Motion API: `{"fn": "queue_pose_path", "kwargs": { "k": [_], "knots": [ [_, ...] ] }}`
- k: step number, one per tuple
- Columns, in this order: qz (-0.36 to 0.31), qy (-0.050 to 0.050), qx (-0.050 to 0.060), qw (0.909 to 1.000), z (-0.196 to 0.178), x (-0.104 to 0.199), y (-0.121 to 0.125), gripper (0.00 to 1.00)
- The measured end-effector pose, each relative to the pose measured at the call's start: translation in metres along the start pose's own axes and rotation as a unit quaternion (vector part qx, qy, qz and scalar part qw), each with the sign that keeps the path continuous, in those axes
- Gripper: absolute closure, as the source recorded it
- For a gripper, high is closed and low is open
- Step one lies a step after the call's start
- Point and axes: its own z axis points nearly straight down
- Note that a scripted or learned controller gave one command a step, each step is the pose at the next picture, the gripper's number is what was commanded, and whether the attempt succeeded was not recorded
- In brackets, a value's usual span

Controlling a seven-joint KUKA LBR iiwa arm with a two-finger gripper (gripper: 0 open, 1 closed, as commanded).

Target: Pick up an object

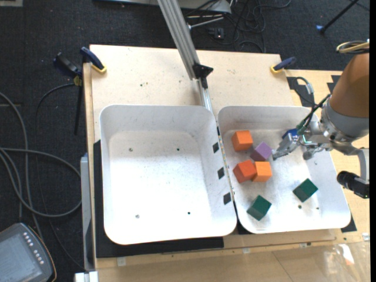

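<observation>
The right bin (329, 213) holds several small blocks. An orange block (242, 140) lies toward the back left, with a purple block (262, 151) just right of it. Two more orange blocks (245, 171) (263, 171) sit side by side in the middle. A dark green block (259, 207) rests near the front, another green block (305, 190) to its right. My gripper (289, 147) hangs over the right bin's upper middle, just right of the purple block, its fingers pointing left. No block shows between them.
The left bin (155, 175) lies beside the right one, sharing a middle rim. A slanted metal rail (179, 31) crosses the back of the bench. Blue and yellow clamps (93, 60) (283, 64) grip the board's far corners.
</observation>
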Motion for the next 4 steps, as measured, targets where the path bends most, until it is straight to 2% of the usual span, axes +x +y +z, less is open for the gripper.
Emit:
{"fn": "queue_pose_path", "kwargs": {
  "k": [1,2,3,4],
  "knots": [
    [0.001,0.0,-0.002,1.0,-0.002,0.0,0.001,0.0],
    [0.001,0.0,0.0,1.0,0.041,0.002,-0.002,0.0],
    [0.002,0.0,-0.003,1.0,0.081,0.003,-0.002,0.0],
    [0.0,-0.002,-0.011,0.9999,0.088,0.002,0.004,0.0]
  ]
}}
